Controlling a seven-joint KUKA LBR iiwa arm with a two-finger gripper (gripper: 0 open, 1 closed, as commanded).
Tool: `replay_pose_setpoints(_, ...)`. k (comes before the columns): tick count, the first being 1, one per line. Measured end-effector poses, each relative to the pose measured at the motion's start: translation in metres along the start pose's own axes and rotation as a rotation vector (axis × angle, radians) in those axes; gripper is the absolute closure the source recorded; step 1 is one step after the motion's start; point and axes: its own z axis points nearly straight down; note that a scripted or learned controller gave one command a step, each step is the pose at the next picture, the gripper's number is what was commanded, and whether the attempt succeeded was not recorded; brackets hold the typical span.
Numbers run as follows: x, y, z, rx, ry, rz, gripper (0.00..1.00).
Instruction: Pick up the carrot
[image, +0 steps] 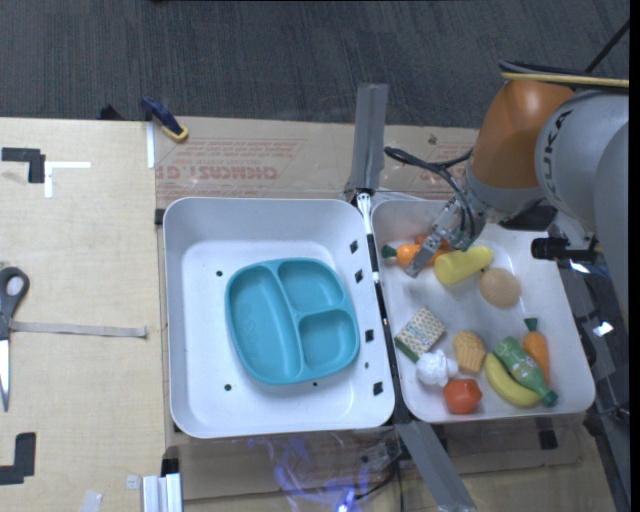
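Reach step, nothing grasped. Claw (432, 243) is low at the right bin's (573, 330) upper left, over an orange piece (408, 254); can't tell its opening. Carrot (537, 349) lies near the right wall, just beside a green bottle (520, 360) and banana (510, 382). Next: cross over, descend between wall and bottle; tight room.

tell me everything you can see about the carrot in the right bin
The carrot is a small orange toy with a green top, plastic by the look of it. It lies in the right bin near its right wall, green end pointing up in the picture, tip pointing down. It sits beside a green vegetable and above the banana, seemingly touching them. The gripper is away from it, at the bin's far left corner.
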Motion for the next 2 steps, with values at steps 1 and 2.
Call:
replay_pose_setpoints(1,0.010,-0.010,0.009,0.011,0.015,0.219,0.00)
replay_pose_setpoints(2,0.008,-0.009,-0.002,0.009,0.010,0.216,1.00)
